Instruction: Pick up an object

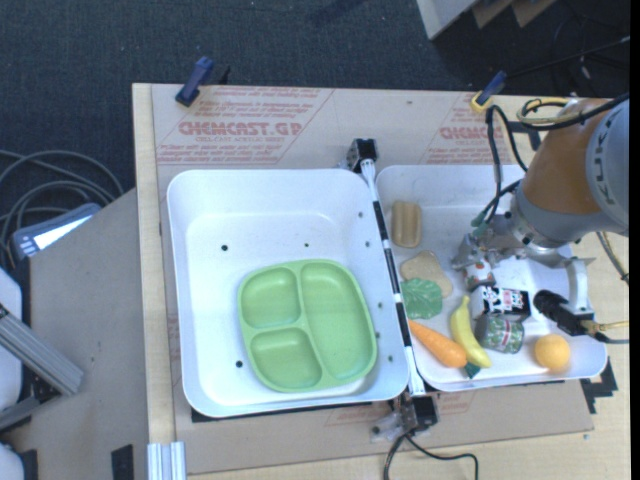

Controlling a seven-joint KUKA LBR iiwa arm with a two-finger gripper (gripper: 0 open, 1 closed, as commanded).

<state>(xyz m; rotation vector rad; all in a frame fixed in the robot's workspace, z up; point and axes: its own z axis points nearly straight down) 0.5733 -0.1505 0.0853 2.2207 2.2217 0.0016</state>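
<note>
Brown bench board (250, 128) carries two shallow white bins. Left bin (200, 228) holds a green three-compartment plastic tray (305, 323). Right bin (440, 183) holds a tan bread slice (406, 224), green leafy piece (421, 297), orange carrot (437, 343), yellow banana (466, 334), green-labelled can (503, 334) and round yellow-orange fruit (552, 352). Gripper (478, 261) sits low over the right bin's middle, just above the banana and can.

Glossy white plastic bins (200, 268) sit on a matt brown board (250, 123) with printed paper facing; the green divided plate (305, 323) looks smooth, satin plastic.
</note>
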